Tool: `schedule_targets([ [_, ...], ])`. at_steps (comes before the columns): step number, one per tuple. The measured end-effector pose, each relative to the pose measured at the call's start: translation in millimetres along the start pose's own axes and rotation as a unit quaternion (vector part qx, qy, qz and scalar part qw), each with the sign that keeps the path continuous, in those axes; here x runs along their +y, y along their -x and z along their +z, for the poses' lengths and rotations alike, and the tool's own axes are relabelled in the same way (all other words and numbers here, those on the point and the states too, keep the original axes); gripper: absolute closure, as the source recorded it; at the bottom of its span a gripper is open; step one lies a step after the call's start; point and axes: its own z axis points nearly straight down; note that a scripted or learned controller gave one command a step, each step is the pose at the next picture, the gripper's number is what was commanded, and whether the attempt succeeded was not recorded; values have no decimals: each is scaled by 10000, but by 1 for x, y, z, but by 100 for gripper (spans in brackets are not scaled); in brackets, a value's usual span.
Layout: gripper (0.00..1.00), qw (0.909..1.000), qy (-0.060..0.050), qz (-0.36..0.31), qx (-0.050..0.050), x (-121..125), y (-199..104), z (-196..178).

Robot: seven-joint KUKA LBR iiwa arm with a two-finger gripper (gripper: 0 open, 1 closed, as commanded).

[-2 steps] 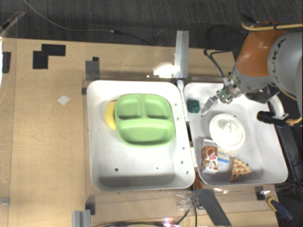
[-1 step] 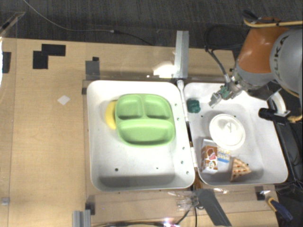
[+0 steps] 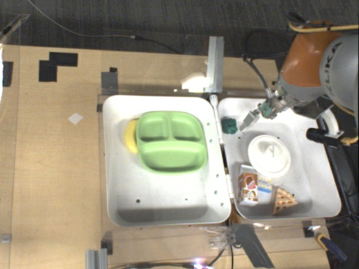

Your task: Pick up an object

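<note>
Just left of the claw point(image 3: 253, 115) lies a teal block point(image 3: 229, 125).

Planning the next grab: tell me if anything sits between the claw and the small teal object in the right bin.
Nothing visible does. The claw hangs just right of the teal object, with bare white bin floor between them. The white round lid lies lower, off that line.
</note>
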Motion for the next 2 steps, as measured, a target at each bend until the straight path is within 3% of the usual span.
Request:
schedule_targets([
  [1, 0, 9999, 37, 124, -42, 22, 17, 38],
  [2, 0, 9948, 6, 1020, -29, 28, 19, 36],
])
